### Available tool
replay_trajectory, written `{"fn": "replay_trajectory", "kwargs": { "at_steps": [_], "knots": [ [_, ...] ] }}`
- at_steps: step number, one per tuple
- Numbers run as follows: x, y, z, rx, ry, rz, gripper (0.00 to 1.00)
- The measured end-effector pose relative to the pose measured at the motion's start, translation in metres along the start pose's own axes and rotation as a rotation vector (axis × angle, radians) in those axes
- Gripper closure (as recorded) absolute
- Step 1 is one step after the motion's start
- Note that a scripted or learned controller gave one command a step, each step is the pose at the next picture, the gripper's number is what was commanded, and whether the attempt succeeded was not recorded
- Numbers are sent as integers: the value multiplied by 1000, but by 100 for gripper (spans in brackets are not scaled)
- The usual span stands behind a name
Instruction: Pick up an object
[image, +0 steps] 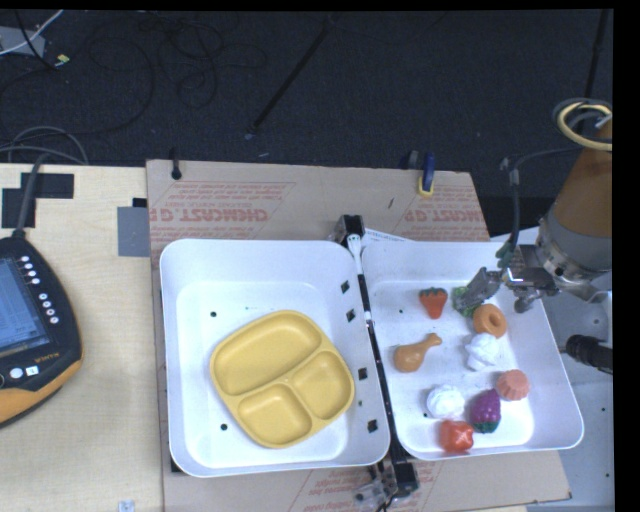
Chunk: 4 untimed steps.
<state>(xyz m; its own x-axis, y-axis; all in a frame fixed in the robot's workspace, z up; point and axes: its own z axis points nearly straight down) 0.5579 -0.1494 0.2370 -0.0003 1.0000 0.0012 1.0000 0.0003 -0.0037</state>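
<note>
- Where the right bin (560, 400) holds the toy food, eight pieces lie loose on its floor: a strawberry (433, 301), a green leafy piece (468, 297), an orange ring-shaped doughnut (490, 320), a chicken drumstick (416, 352), a white cauliflower piece (483, 351), a second white piece (445, 402), a small orange-pink piece (512, 384), a purple piece with green at its base (485, 410) and a red piece (456, 436).
- The doughnut lies just beside the green leafy piece, near the bin's far right corner.
- The tool (492, 281) hangs over that corner, close above the green piece and the doughnut. From this angle I cannot tell how it is set, and nothing can be seen gripped in it.
- The arm (585, 205) comes in from the right, its orange band above the grey wrist.
- The left bin (190, 300) carries a yellow three-compartment tray (282, 377), lying flat.
- Both bins rest on a cardboard sheet (300, 205) on the bench (90, 420).
- A control pendant (30, 320) with a screen lies at the bench's left edge.
</note>
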Motion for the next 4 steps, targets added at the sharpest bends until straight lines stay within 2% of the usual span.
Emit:
{"fn": "replay_trajectory", "kwargs": {
  "at_steps": [1, 2, 3, 4],
  "knots": [
    [-66, -72, 50, 7, 0, 8, 0],
    [-12, -82, 154, -1, 2, -2, 0],
    [62, -63, 150, -1, 2, -6, 0],
    [57, -64, 140, 0, 0, 5, 100]
  ]
}}
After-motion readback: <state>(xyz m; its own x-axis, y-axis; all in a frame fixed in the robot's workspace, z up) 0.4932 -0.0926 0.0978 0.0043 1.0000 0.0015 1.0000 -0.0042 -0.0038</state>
